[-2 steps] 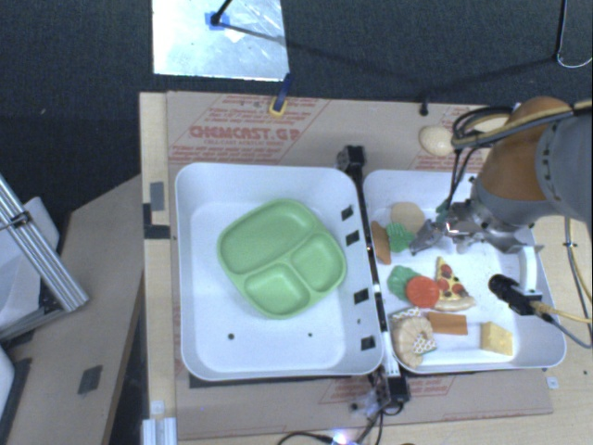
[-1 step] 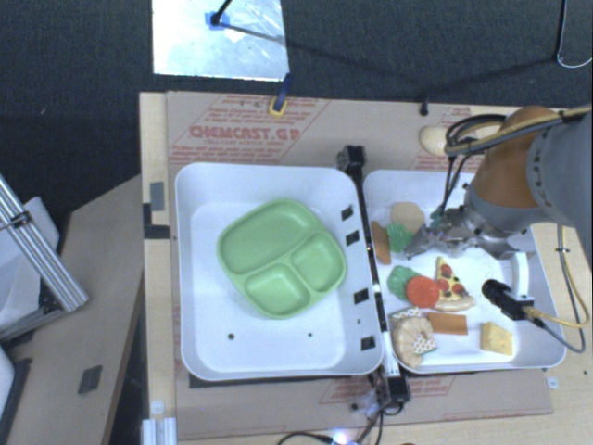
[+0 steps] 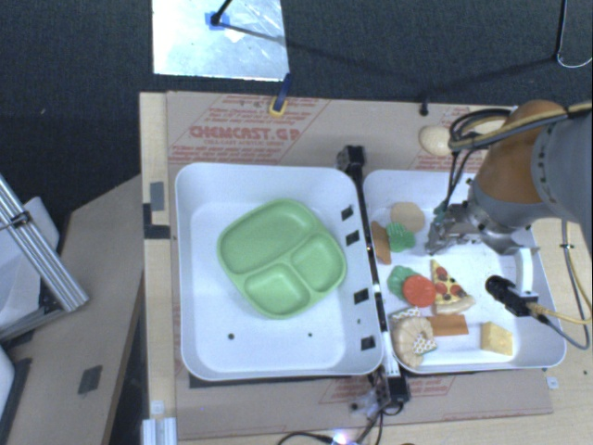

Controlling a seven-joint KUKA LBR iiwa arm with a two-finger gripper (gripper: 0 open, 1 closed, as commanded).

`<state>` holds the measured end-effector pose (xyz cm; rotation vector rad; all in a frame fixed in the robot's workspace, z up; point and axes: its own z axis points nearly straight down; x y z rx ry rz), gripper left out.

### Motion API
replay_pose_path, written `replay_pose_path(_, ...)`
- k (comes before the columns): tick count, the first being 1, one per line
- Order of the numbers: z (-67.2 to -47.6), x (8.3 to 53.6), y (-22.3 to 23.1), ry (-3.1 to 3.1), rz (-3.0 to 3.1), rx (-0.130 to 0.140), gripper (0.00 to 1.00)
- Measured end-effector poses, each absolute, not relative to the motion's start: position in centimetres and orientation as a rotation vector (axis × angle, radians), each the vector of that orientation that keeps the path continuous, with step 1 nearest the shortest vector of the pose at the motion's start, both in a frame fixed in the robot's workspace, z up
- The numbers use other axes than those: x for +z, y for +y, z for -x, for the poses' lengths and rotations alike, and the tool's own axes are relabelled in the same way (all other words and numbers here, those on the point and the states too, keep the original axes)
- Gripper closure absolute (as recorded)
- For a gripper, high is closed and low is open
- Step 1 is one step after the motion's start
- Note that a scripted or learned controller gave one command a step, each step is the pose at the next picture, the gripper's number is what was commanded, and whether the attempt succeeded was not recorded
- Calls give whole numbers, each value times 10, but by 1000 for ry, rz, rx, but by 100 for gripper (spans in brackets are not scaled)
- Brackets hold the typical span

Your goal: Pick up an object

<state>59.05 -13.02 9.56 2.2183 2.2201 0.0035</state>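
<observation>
A: Cardboard-topped bench (image 3: 241, 133) on dark carpet, with 2 shallow white bins side by side. What's in the left bin (image 3: 199, 248)?

B: 1 green divided plate (image 3: 281, 256) with 3 compartments, lying roughly in the middle.

A: And the right bin (image 3: 547, 336)?

B: Toy food, all crowded together. A round tan piece (image 3: 407, 216) sits near the top, with a green leafy piece (image 3: 400, 237) just below it. Lower down there's a red tomato (image 3: 419, 290) touching a second bit of green, and a pizza slice (image 3: 448, 286) just beside the tomato. Along the bottom edge: a pretzel-topped item (image 3: 414, 336), an orange-brown block (image 3: 450, 324), and a yellow cheese cube (image 3: 497, 338).

A: Where's the arm?

B: It reaches in from the right, its orange band (image 3: 510, 170) above the wrist. The gripper (image 3: 447, 235) hangs low over the upper middle of the right bin, just beside the tan piece and above the pizza slice.

A: Holding anything?

B: I can't tell whether it is parted or closed; it's too small and dark, and I see no object in it.

A: Anything else?

B: A shiny square sheet (image 3: 220, 26) lies on the floor beyond the bench.
</observation>
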Motion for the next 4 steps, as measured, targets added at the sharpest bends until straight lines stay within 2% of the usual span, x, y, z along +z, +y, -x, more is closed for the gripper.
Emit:
replay_pose_path(1,-601,156,-130,2222,-2211,7,100)
replay_pose_path(2,-599,201,-127,2224,-2212,6,100)
replay_pose_path(3,-601,226,-127,2226,-2212,5,100)
replay_pose_path(4,-629,234,-80,2231,-2208,7,100)
